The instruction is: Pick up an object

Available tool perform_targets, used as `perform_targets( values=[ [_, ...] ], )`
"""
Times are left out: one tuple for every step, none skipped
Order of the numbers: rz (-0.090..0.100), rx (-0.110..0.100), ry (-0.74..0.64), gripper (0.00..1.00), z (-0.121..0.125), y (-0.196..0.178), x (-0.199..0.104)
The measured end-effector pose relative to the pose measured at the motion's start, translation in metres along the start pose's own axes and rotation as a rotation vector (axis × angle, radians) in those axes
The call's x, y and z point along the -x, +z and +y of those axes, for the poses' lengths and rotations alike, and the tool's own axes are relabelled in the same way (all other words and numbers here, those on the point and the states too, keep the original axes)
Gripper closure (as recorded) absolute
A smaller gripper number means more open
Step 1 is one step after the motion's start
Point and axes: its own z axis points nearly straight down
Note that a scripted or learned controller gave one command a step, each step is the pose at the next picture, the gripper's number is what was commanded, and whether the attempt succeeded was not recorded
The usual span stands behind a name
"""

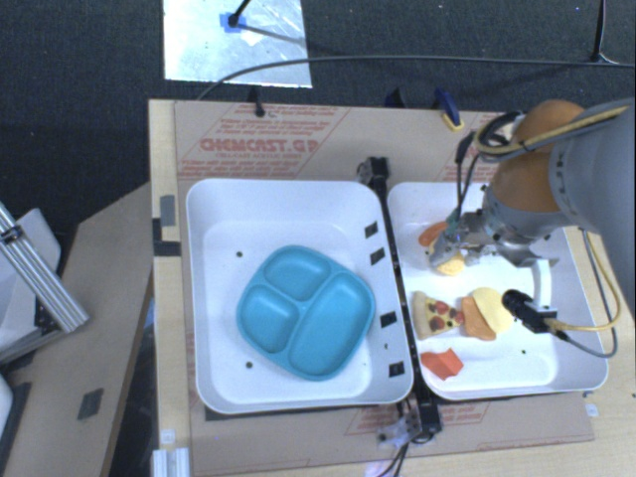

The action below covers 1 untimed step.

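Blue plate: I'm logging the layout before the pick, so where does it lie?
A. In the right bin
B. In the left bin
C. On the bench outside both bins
B: the blue plate lies flat inside the left bin, across the divider from the toy food.

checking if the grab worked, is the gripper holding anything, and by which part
Cannot be told. The gripper is down at the yellow item and orange item in the right bin, but nothing visibly sits between its fingers.

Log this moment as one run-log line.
arm: over right bin | pincer: down at yellow toy food | pizza slice toy: untouched | blue divided plate: left bin
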Motion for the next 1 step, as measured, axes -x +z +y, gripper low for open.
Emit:
perform_targets(
  values=[
    [0.0,0.002,-0.002,1.0,0.003,-0.0439,-0.0023]
  ],
)
